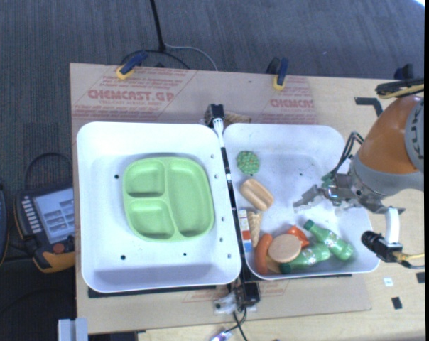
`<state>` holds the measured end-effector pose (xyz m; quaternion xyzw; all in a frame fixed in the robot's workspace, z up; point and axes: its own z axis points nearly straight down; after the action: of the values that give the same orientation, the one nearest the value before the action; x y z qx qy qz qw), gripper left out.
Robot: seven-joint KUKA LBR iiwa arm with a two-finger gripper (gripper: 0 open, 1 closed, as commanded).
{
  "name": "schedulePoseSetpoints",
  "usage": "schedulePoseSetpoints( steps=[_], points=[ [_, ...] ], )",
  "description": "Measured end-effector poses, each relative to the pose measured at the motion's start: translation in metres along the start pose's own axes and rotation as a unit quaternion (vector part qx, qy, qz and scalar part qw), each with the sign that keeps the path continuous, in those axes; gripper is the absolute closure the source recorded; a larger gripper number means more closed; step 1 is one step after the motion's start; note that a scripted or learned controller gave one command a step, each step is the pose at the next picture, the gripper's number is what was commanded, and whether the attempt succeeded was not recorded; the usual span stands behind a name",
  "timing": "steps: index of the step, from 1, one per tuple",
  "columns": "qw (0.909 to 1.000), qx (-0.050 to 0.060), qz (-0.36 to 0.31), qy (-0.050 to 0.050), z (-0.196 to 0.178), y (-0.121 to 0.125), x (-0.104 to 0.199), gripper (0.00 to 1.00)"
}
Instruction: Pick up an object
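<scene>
The right bin (285,137) holds a green bumpy ball (248,162), a tan bread roll (257,194) and a pile along its front wall. In that pile lie a green bottle (331,239), a brown round disc (285,249), an orange carrot (263,251), a red-orange piece (297,233) and a small carton (252,226). My gripper (312,195) hangs over the bare floor in the middle right of this bin. It is right of the roll and just above the bottle. Nothing shows in its grasp.
The left bin (101,162) carries a green divided plate (165,197). A black-and-white bar (224,163) runs along the seam between the bins. The grey and orange arm (392,155) covers the right bin's right wall. Clamps (278,73) sit at the bench's back edge.
</scene>
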<state>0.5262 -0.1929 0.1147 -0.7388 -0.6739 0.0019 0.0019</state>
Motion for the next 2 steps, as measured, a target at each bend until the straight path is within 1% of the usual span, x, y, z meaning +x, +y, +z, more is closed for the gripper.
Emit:
schedulePoseSetpoints(
  steps=[1,2],
  points=[
    [0.9975,-0.012,-0.069,-0.005,0.025,-0.037,0.013,0.0],
    [0.9976,-0.013,-0.068,-0.006,0.014,-0.036,0.012,1.0]
  ],
)
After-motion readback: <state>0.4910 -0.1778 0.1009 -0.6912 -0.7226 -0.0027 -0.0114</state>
